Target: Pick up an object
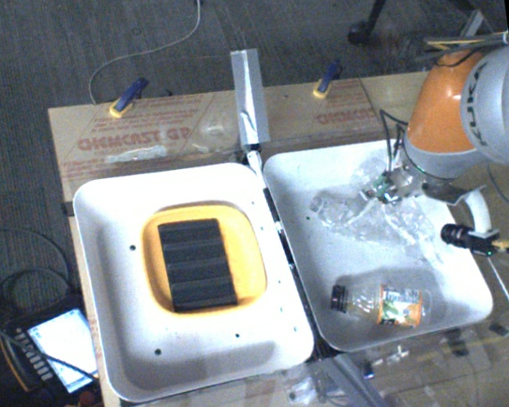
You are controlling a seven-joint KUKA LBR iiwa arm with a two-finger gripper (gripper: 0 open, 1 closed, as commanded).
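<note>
In the right bin (311, 265), a small clear bottle (380, 301) with a dark cap and an orange-green label lies on its side near the front wall. A crumpled clear plastic item (355, 211) lies in the back half of that bin. My gripper (387, 187) hangs low at the right end of that clear plastic, under the orange-banded wrist (441, 118); whether it touches the plastic is unclear. In the left bin (116, 294), a yellow sponge-like block (247, 246) with a black ribbed pad (195, 263) on top lies flat in the middle.
A black cylindrical fitting (460, 236) with a cable juts from the arm over the right bin's right edge. An upright metal post (248, 99) stands behind the seam between the bins. Two blue-yellow clamps (128, 96) (328, 77) hold the back board.
</note>
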